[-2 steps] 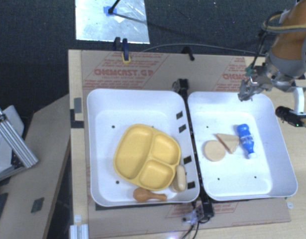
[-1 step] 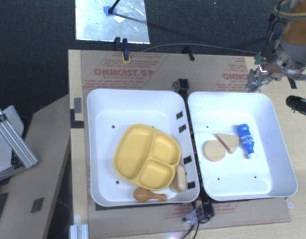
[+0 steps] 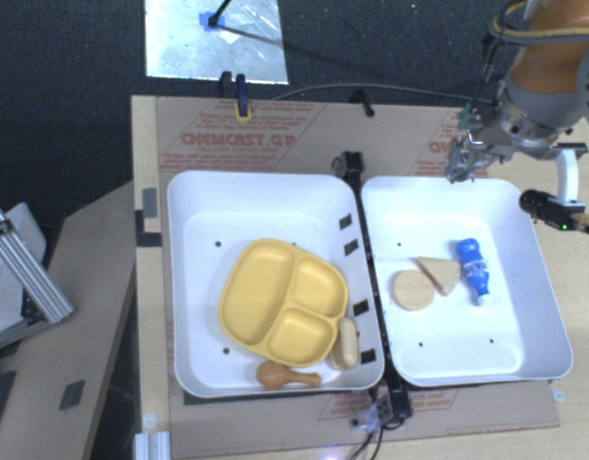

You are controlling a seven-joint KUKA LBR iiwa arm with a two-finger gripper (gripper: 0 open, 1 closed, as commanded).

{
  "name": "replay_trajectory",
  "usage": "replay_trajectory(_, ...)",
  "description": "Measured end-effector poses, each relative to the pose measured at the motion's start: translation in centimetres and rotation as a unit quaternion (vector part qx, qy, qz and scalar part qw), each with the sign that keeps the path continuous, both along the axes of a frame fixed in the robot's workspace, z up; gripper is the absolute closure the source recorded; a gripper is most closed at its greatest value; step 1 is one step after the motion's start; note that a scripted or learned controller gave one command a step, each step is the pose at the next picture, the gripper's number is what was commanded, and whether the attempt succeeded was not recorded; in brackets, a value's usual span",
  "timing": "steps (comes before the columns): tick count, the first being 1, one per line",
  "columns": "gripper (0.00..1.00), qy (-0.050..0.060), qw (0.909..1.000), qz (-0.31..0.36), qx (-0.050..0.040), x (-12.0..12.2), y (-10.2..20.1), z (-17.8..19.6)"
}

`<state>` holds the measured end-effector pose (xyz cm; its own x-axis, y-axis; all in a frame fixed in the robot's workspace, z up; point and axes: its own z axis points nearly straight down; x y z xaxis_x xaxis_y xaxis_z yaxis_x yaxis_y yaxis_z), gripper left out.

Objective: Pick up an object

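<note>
The left bin point(image 3: 193, 257) held a yellow divided tray point(image 3: 283, 301), set at a tilt and filling most of the floor; bare white floor remained along the far wall and the left wall. A tan drumstick-shaped piece point(image 3: 286, 377) lay between the tray's near edge and the bin's near rim, touching or almost touching the tray. A pale bread-roll-shaped piece point(image 3: 347, 343) sat just beside the tray's near-right corner, close against the divider where the two bins met.

The right bin point(image 3: 524, 353) carried three items bunched in its middle: a round tan disc point(image 3: 413, 290), a tan wedge point(image 3: 441, 274) touching the disc's upper right edge, and a small blue bottle point(image 3: 472, 268) lying flat just right of the wedge. Open floor ran all round this cluster (widest toward the near wall).

The gripper point(image 3: 463, 168) stood over the right bin's far rim, well apart from the cluster. Its jaw state could not be told; nothing was seen between them.
</note>
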<state>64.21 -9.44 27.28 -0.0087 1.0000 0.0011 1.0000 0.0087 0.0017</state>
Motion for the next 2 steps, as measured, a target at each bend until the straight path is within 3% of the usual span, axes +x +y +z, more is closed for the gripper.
replay_trajectory(2, 1.00, 0.001, 1.0000, 0.001, 0.0008, -3.4, 11.2, -2.7)
